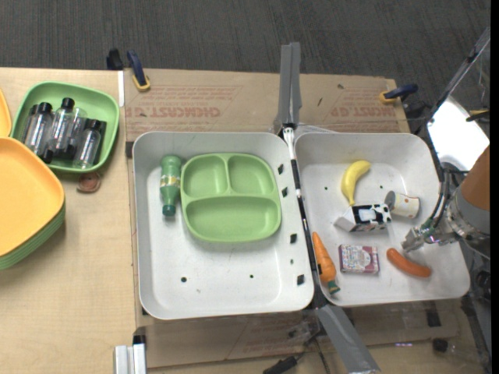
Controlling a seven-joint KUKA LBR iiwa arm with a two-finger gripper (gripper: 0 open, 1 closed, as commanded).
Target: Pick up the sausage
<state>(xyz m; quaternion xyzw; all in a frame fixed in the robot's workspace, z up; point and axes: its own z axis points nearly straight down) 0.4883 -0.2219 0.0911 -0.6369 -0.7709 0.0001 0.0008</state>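
Note:
The sausage (408,262), a short orange-red link, lies on the floor of the right bin (437,287) near its front right corner. My gripper (425,236) reaches in from the right and hovers just above and behind the sausage's left end. Its tip is close to the sausage, and nothing hangs from it. The grey arm with its orange band (482,174) runs off the right edge.
The right bin also holds a banana (355,179), a small cup (403,204), a cow-patterned box (369,216), a pink packet (359,259) and a carrot (324,262). The left bin (156,271) holds a green divided plate (231,197) and a green bottle (169,184).

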